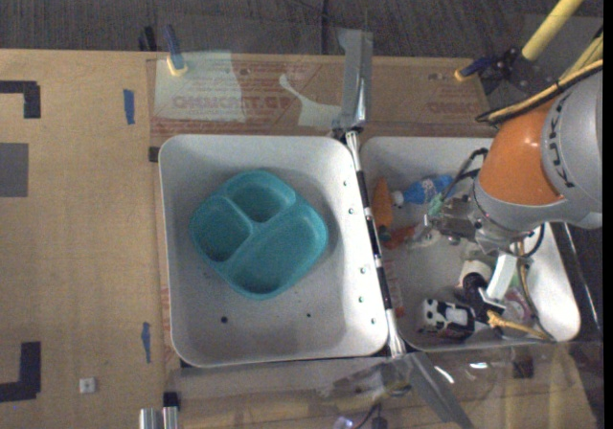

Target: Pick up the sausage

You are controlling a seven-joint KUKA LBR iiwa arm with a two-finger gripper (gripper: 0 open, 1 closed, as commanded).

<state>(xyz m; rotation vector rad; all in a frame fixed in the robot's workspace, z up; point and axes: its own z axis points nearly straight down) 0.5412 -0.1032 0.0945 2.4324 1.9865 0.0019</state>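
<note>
A small reddish-brown piece that looks like the sausage (398, 237) lies in the left part of the right bin (565, 312). It sits just below an orange item (382, 201). My gripper (443, 225) hangs low over the middle of that bin, under the orange wrist band (517, 173). It is just to the right of the sausage. The arm's body hides much of the gripper from above. I see nothing clearly held in it.
The left bin (192, 312) holds a teal divided plate (259, 232). In the right bin there are also a blue-and-white bottle (422, 191), a black-and-white cow toy (442, 314), a white round item (474, 277) and a yellow stick (518, 327). A metal divider (369, 236) separates the bins.
</note>
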